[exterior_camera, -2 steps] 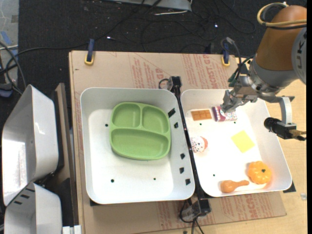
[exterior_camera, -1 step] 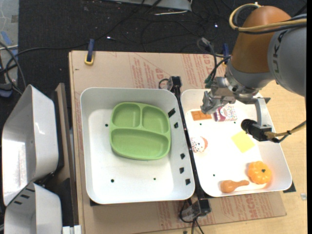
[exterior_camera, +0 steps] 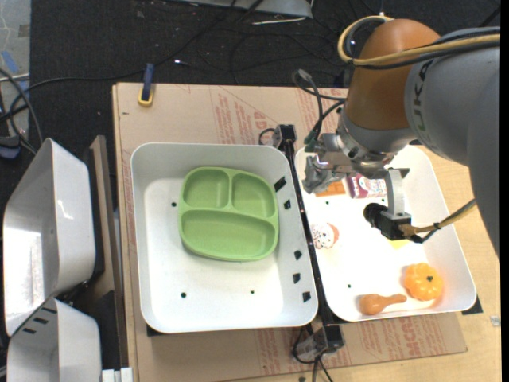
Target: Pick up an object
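The small red-and-white object (exterior_camera: 367, 185) lies near the far edge of the right bin (exterior_camera: 453, 249), just under the gripper (exterior_camera: 350, 173). To take it well, the gripper should come straight down and centred on it. The wrist hides most of this object, and I cannot tell how the gripper stands.

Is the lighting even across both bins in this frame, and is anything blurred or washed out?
Camera view: the white left bin is evenly lit with soft shadows under the green divided plastic plate; the white right bin looks brighter, near washed out; the grey arm is slightly soft; the orange toy pumpkin stays sharp.
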`<state>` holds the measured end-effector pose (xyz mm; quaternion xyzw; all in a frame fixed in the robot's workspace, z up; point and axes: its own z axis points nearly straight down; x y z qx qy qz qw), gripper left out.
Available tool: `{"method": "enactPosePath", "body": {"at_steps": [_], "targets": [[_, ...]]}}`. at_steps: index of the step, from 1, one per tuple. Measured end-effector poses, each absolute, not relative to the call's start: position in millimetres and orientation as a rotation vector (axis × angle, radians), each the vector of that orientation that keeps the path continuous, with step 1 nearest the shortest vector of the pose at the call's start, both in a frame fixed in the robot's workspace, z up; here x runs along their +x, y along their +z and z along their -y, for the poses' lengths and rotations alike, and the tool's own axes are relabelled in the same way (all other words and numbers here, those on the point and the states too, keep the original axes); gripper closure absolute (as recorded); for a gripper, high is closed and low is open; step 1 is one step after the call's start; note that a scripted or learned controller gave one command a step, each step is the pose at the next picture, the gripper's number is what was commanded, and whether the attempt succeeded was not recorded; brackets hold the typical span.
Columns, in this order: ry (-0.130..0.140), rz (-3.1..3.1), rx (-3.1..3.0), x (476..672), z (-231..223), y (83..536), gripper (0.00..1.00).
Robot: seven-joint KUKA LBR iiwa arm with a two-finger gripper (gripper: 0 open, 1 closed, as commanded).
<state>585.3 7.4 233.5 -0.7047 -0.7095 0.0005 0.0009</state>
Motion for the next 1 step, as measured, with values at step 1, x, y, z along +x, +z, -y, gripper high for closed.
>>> {"method": "enactPosePath", "body": {"at_steps": [1], "targets": [[-0.002,2.23,-2.212,577.1,-60.3,242.5,1.0]]}}
